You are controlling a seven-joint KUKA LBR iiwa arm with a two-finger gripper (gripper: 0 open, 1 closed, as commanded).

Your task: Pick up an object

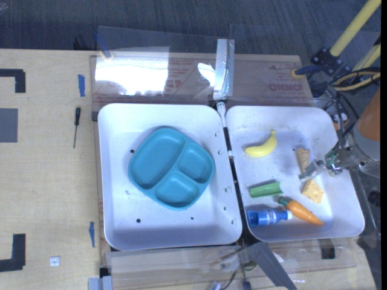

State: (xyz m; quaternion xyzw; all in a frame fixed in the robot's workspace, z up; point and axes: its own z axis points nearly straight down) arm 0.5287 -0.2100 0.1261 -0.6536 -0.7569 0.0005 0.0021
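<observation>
**Gripper low over the right bin's far side**

I cannot tell how the fingers are standing; the gripper [318, 168] is hanging just beside the cracker [313, 191] and the cork [302, 159]. In the right bin [351, 219] I am also seeing a banana [262, 146], cucumber [265, 189], carrot [304, 212] and a blue bottle [268, 217]. The left bin [115, 222] is holding a blue tray [171, 167].

Bright even light, glare on clear panel [157, 71], soft focus

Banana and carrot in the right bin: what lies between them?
In the camera view, the green cylinder lies between the banana and the carrot, amid bare white floor of the right bin.
</observation>
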